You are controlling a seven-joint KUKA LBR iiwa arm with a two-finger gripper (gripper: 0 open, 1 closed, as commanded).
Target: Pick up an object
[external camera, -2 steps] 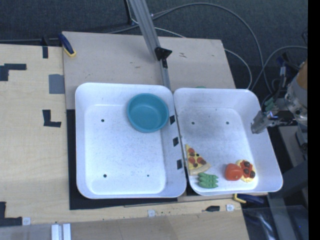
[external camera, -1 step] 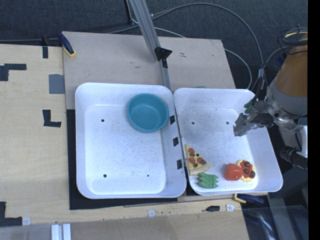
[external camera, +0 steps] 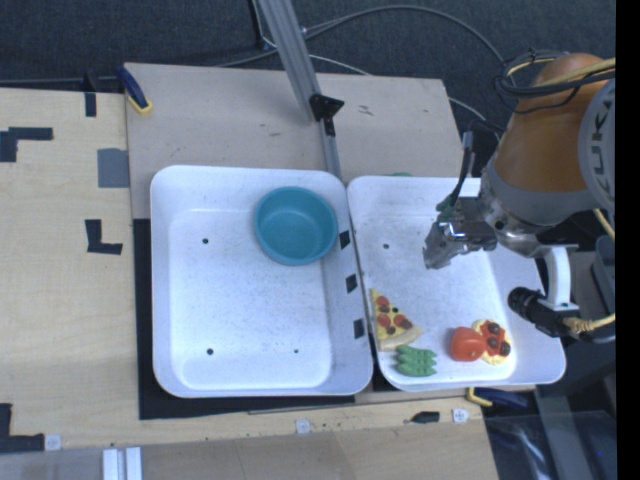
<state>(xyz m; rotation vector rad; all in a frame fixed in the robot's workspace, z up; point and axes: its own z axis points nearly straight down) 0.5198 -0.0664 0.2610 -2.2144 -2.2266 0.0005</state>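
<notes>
My gripper (external camera: 438, 255) hangs over the middle of the right bin (external camera: 400, 208), pointing down and to the left, with nothing visible between its fingers. Below it, near the bin's front edge, lie a pizza-slice toy (external camera: 390, 321), a green toy vegetable (external camera: 415, 361), a red tomato-like toy (external camera: 465, 343) and a yellow and red toy (external camera: 493, 339) beside it. A blue bowl (external camera: 295, 225) stands upright in the far right part of the left bin (external camera: 200, 298).
A grey metal pole (external camera: 295, 53) slants in from the top and ends at the gap between the bins. The arm's orange and grey body (external camera: 550, 158) looms over the right bin's right side. Cables run behind the bench.
</notes>
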